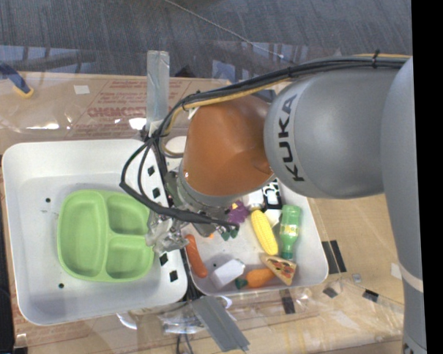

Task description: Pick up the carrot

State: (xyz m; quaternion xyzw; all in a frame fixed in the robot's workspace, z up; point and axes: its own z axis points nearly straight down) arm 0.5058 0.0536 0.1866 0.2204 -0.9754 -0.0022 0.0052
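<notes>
Bins: two, a left bin [18, 218] and a right bin [313, 267], touching side by side.
Left bin: one green divided plate [99, 233].
Right bin: one carrot [196, 258] by its left wall, one corn cob [264, 231], one green bottle [289, 230], one pizza slice [280, 267], one white block [227, 271].
Arm: reaches from the right, wrist over the shared wall; gripper [162, 237] low there, finger spread impossible to tell.
Room: carrot crowded against the wall.
</notes>
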